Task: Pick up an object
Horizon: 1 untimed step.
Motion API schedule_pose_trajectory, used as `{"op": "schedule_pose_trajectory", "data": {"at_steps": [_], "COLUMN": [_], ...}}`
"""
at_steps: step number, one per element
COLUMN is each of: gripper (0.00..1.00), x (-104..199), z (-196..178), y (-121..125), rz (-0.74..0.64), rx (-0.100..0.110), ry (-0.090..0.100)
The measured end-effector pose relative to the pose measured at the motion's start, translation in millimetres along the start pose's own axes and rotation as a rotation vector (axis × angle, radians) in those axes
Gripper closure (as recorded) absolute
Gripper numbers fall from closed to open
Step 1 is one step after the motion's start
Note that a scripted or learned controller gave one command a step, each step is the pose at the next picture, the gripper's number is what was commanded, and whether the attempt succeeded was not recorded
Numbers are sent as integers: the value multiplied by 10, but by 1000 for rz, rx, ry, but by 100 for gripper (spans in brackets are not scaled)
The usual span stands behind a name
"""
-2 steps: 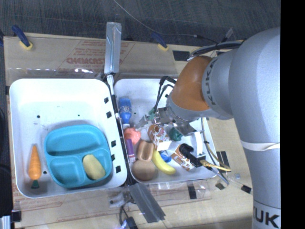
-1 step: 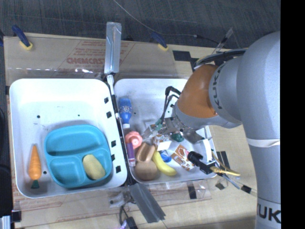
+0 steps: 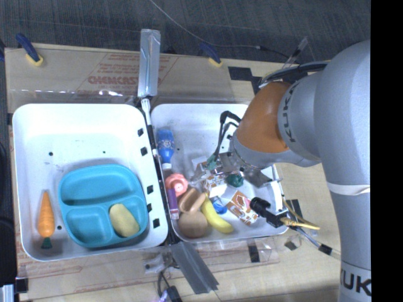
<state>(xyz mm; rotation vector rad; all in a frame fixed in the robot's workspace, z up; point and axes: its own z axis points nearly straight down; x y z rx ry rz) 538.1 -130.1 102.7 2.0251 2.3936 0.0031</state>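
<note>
I see the banana [image 3: 217, 218] lying against the right bin's [image 3: 189, 115] near rim, crowded by a brown potato [image 3: 191, 224] and small cartons [image 3: 242, 207]. My gripper [image 3: 228, 173] hangs over that clutter; whether its fingers are parted, I cannot tell. The bin's far half lies bare, apart from a blue bottle [image 3: 165, 145].

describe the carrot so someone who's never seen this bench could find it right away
Start at the left shallow white bin, which holds a blue plastic divided tray. Look in the strip between that tray and the bin's left wall, near the front corner: the orange toy carrot with a small green top lies there lengthwise. It is the slim, pointed orange thing outside the tray, unlike the rounded yellow potato-shaped toy inside a tray compartment.
</note>
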Motion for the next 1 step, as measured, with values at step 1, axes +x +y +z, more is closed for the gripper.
{"op": "schedule_pose_trajectory", "data": {"at_steps": [1], "gripper": [100], "x": [874], "z": [-905], "y": [409], "rz": [186], "rx": [5], "ry": [5]}}
